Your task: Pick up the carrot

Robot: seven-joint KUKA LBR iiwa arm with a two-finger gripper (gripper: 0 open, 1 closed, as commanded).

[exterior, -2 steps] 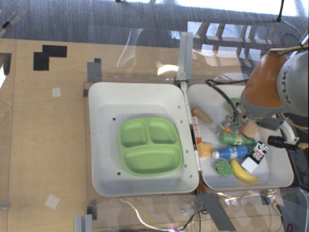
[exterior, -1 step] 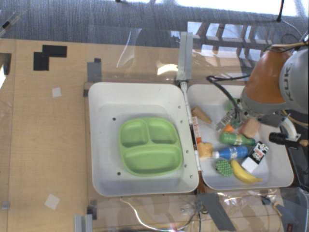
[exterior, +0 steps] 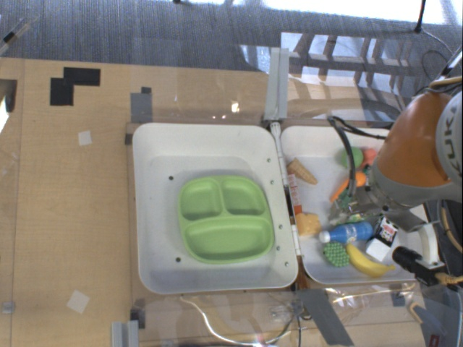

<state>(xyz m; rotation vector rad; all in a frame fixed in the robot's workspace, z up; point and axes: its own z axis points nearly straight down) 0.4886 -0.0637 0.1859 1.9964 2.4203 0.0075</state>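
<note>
The carrot (exterior: 339, 191) is a thin orange stick lying at a slant in the middle of the right bin (exterior: 318, 139). My gripper (exterior: 349, 205) hangs just right of and below it, right at the carrot's lower end. The grey and orange arm (exterior: 412, 150) above hides the bin's right part. Whether the gripper touches the carrot is unclear from this angle.
Around the gripper lie a tan cone (exterior: 302, 170), a green item (exterior: 352, 156), a yellow-brown lump (exterior: 309, 225), a blue bottle (exterior: 348, 233), a green dotted ball (exterior: 335, 254), a banana (exterior: 369, 262) and a white box (exterior: 379, 250). The left bin (exterior: 155, 194) holds a green divided plate (exterior: 226, 217).
</note>
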